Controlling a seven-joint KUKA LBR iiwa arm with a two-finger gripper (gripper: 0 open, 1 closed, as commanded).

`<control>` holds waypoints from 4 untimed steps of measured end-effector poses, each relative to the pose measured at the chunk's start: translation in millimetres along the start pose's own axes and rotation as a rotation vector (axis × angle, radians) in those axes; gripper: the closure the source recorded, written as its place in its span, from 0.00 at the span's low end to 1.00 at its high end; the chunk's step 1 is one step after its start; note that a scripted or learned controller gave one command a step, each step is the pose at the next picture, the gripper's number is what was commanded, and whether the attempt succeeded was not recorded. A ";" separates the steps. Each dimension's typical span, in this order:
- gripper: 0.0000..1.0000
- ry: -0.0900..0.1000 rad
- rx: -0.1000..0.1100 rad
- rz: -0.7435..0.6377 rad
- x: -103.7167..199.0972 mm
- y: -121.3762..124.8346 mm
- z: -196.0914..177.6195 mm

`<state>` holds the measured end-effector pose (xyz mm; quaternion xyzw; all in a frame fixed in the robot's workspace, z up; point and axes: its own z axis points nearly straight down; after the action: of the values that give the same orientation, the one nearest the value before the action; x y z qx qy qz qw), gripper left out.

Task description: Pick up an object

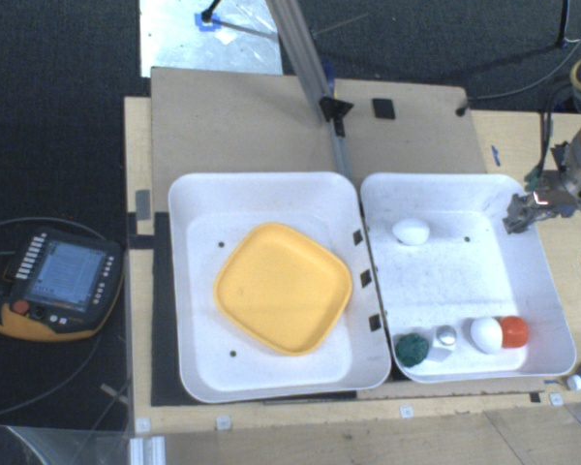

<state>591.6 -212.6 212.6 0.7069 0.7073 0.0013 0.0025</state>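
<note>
With nothing lifted yet, the hand (pixel 525 211) hangs at the right bin's (pixel 552 289) far right rim, its finger spacing impossible to tell, and should next travel inward and descend over 1 object, likely the nearby white egg (pixel 411 232).

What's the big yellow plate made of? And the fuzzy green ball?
The yellow plate looks like smooth matte plastic: even colour, rounded moulded rim, no shine. The green ball seems soft, maybe yarn or sponge, since its surface looks rough and dull. The picture is too small to be sure.

Matt yellow plate (pixel 283 298), seemingly plastic; glossy white bins (pixel 192 289)
</note>
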 end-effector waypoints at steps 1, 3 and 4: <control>1.00 0.000 0.001 0.000 -0.3 1.1 -45.1; 1.00 0.003 0.004 -0.005 109.5 4.2 -47.5; 1.00 0.003 0.005 -0.004 158.8 1.9 -31.3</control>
<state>593.2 -53.7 243.7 0.7055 0.7087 0.0003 -0.0003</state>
